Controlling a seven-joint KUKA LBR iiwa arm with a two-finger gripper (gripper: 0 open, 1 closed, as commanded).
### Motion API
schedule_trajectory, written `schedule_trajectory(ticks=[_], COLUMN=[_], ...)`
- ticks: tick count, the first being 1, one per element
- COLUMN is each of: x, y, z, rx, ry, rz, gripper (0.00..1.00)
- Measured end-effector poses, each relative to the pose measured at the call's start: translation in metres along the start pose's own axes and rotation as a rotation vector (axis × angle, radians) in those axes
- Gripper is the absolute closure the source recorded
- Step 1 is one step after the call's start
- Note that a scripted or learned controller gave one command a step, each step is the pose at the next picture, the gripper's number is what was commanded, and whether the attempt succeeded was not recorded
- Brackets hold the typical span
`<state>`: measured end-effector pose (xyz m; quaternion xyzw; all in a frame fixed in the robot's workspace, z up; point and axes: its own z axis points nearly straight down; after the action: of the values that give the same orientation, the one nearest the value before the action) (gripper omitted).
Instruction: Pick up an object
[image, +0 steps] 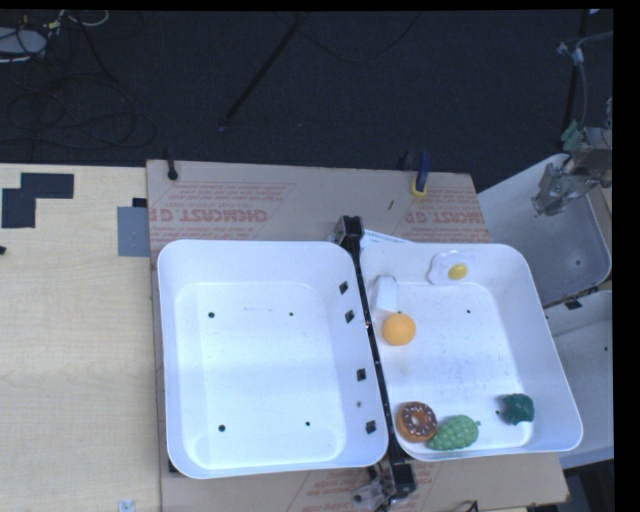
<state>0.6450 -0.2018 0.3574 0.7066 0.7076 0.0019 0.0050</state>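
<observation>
Camera view: six small things are seen in the right bin (540, 330), any of which could be the pick. An orange ball (398, 329) lies near the bin's left wall, just below a white cylinder (385, 294). A toy fried egg (449, 268) sits at the far rim. Along the near edge a donut (416, 421) and a bunch of green grapes (454, 433) are touching, and a dark green broccoli piece (517, 408) lies a little apart to their right.

All are judged to be light plastic toys, stiff, not fragile, and probably a bit slippery.
- **Ball:** best placed, with open floor on its right and near sides. It is likely to roll, so it should be taken across its widest part from straight above.
- **Egg:** flat and against the wall, so hard to get under.
- **Donut and grapes:** crowded together against the rim, so a clean closing is less likely there.
- **Broccoli:** lumpy, so some grip is offered, but it is near the corner.

The left bin (175, 300) shows bare white floor with a few small dark dots. The two bins are joined by a black divider strip (362, 330) and rest on a cardboard sheet (300, 205) on the worktop (70, 330).

The gripper (553, 192) is seen at the far right, well apart from both bins and nowhere near any toy. Whether the jaws are spread or pressed together cannot be told at this size. Nothing is seen between them, so the pick is judged not yet begun.
</observation>
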Motion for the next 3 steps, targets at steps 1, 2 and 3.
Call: schedule_trajectory(ticks=[1,2,3], x=[-0.011,-0.010,-0.009], y=[-0.001,-0.015,0.000], z=[0.033,0.050,0.064], rx=[0.014,0.014,0.011], ry=[0.004,0.005,0.003], rz=[0.001,0.001,-0.004], gripper=[1.00,1.00,1.00])
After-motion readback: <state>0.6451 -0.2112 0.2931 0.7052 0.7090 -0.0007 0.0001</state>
